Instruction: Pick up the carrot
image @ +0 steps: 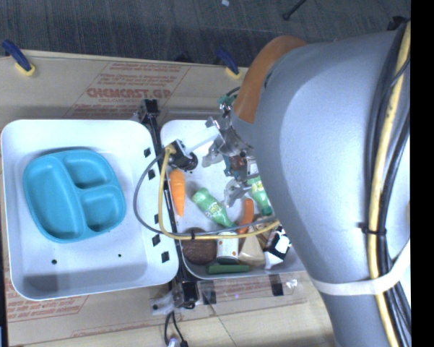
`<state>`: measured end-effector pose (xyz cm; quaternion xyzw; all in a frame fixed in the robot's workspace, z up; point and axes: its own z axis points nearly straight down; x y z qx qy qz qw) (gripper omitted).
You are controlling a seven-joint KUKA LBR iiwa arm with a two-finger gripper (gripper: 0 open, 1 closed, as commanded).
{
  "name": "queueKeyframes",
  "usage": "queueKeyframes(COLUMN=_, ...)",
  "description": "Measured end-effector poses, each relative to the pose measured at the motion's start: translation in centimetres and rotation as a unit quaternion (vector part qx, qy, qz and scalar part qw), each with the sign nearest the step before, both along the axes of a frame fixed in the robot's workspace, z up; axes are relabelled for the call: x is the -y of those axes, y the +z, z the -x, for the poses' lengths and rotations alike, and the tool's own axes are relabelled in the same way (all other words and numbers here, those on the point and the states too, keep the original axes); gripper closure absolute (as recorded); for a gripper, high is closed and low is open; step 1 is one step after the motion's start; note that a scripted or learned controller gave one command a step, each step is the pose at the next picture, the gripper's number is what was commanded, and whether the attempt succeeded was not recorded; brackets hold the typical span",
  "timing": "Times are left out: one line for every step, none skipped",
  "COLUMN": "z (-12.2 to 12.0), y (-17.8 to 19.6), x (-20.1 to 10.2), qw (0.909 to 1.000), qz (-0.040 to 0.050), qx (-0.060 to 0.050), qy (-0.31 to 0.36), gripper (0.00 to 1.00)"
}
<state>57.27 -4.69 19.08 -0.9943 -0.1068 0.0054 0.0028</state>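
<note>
"CHEMCAST GP" cardboard beyond carrot

This is a robot lab or test cell, not a home. A big grey arm with an orange band reaches over a table covered by printed cardboard, which blue clamps pin at its far edge. On the table sit two white bins, side by side, with black tape marks and a yellow cable looped between them. Beyond the table lies dark grey carpet.
</note>
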Motion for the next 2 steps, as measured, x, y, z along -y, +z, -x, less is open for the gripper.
queueKeyframes(z=0.0, y=0.0, x=0.0, qw=1.0, qz=0.0, qx=0.0, qy=0.0, gripper=0.0)
queueKeyframes(z=0.0, y=0.0, x=0.0, qw=1.0, qz=0.0, qx=0.0, qy=0.0, gripper=0.0)
